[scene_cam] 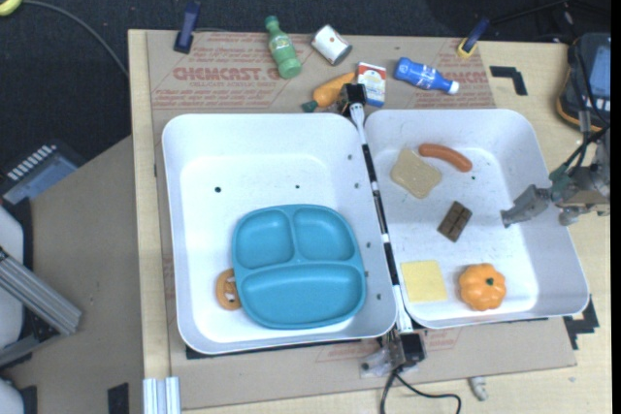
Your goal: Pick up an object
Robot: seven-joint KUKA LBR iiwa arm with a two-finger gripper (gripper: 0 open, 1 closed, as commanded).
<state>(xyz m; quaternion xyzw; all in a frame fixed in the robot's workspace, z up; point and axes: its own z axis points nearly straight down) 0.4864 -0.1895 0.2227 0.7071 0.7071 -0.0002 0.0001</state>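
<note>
The right bin (543,145) holds an orange-red sausage (444,156), a tan bread slice (416,175), a small brown block (454,221), a flat yellow cheese square (424,280) and an orange pumpkin (482,286). My gripper (526,207) reaches in from the right edge and hangs over the right side of this bin. It is right of the brown block and above the pumpkin, apart from both. Nothing shows in its grasp.
The left bin (194,160) carries a blue divided plate (298,265) with a pretzel (228,290) beside it. Behind the bins on the board lie a green bottle (283,47), a white can (331,44), a carrot (332,91), a small carton (372,82) and a blue bottle (425,76).
</note>
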